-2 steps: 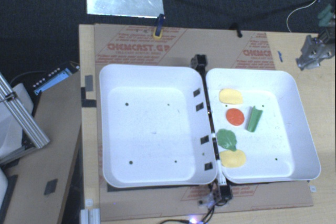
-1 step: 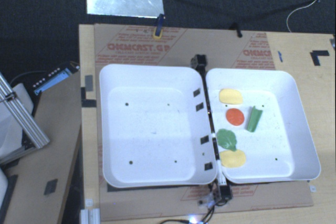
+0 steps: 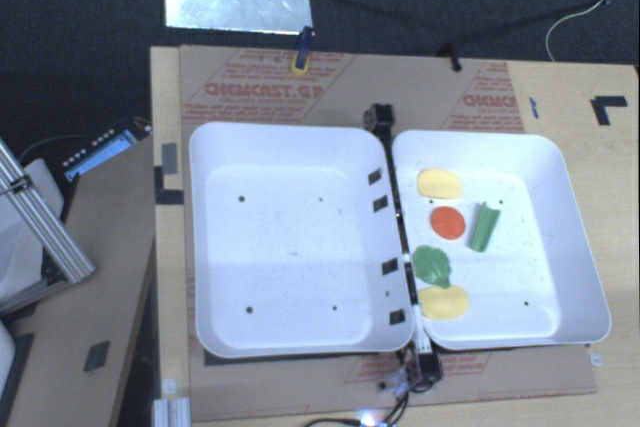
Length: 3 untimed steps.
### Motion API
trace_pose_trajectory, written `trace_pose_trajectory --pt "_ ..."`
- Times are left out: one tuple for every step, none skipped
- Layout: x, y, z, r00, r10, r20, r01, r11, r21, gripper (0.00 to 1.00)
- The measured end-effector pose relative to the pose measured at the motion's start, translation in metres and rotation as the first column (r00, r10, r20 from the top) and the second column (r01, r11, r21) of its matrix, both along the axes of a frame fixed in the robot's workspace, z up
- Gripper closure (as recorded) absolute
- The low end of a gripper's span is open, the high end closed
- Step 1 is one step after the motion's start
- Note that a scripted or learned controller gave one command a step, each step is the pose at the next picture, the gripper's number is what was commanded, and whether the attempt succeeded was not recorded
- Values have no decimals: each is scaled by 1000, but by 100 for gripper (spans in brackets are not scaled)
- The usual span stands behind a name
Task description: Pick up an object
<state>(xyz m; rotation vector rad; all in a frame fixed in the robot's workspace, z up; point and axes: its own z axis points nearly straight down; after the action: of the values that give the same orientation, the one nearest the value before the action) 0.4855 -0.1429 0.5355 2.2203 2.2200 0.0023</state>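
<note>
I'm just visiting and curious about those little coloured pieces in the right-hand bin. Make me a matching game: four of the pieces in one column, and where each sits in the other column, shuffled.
All four lie in the right bin.

Pieces:
1. orange round piece
2. green stick
3. dark green leafy piece
4. upper yellow piece

Places:
A. farthest toward the back of the bin
B. just right of the orange round piece, standing nearly lengthwise
C. in the middle of the group, below the upper yellow piece
D. touching the top of the lower yellow piece, near the divider

Pairs: 1-C, 2-B, 3-D, 4-A
</note>
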Motion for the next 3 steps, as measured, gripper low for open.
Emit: trace_pose_trajectory --pt "0 101 -172 1000 13 -15 -13 1000 4 100" --pt "101 112 -166 1000 7 5 -7 1000 -1 100" --pt "158 127 -133 1000 6 7 -6 1000 -1 100"
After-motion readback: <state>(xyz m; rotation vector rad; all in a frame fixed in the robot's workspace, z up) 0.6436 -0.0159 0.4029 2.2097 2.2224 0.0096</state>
